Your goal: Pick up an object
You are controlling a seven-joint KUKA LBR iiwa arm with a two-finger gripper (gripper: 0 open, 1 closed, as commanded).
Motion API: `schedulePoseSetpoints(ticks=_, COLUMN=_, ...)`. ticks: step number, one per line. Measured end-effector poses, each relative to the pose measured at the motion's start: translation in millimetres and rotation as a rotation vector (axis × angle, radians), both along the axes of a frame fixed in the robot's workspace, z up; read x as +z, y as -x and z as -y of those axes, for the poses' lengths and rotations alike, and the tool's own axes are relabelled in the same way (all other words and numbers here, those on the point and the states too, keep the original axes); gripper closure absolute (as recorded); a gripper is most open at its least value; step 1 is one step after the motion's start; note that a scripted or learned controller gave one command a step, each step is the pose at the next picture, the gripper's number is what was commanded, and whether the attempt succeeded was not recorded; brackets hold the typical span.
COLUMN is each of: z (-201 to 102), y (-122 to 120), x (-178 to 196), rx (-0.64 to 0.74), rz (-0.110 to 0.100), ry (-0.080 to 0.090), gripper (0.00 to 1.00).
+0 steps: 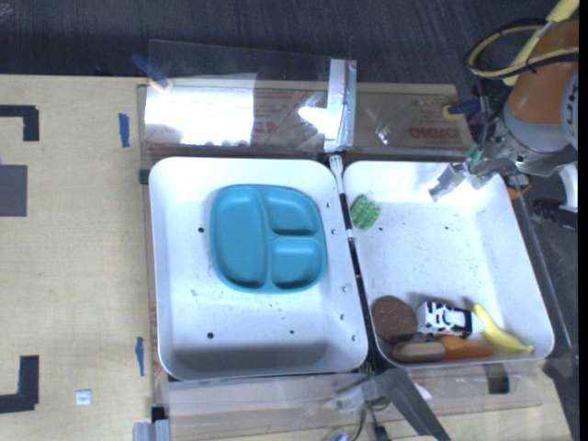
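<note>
Arm enters from the upper right, grey body with orange band, wrist angled down and leftward. The pincer (450, 184) sits low over the far right corner of the right bin (514, 246), near its back wall; its tips appear small and pale, and whether they are spread or closed cannot be told. Nothing is seen between them.

Candidate objects lie along the near edge of the right bin, well apart from the pincer: a brown round item (394, 316), a black-and-white item (446, 319), a yellow banana (500, 334) and an orange-brown stick (441, 348), packed close together against the near wall. A green item (366, 211) rests alone near the divider between the bins, at the far left of this bin.

The middle of the right bin's floor is open. The left bin (175, 246) carries a blue compartment tray (268, 237) at centre, with bare margin all round. Both bins sit on the table (64, 274).
</note>
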State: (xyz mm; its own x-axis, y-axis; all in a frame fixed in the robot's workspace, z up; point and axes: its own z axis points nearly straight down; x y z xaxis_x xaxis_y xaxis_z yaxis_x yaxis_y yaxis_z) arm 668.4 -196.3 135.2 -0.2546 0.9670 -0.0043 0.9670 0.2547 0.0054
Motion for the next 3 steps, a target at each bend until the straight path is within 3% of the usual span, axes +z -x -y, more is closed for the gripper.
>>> schedulePoseSetpoints(ticks=1, z=27.9, y=-0.3, x=69.2, rx=0.506, rz=0.003, ry=0.006, gripper=0.0)
schedulePoseSetpoints(ticks=2, z=-6.5, y=36.4, x=-48.1, rx=-0.06, rz=-0.002, ry=-0.002, gripper=0.0)
schedulePoseSetpoints(ticks=3, z=-6.7, y=34.5, x=-36.1, rx=-0.058, rz=0.004, ry=0.0, gripper=1.0)
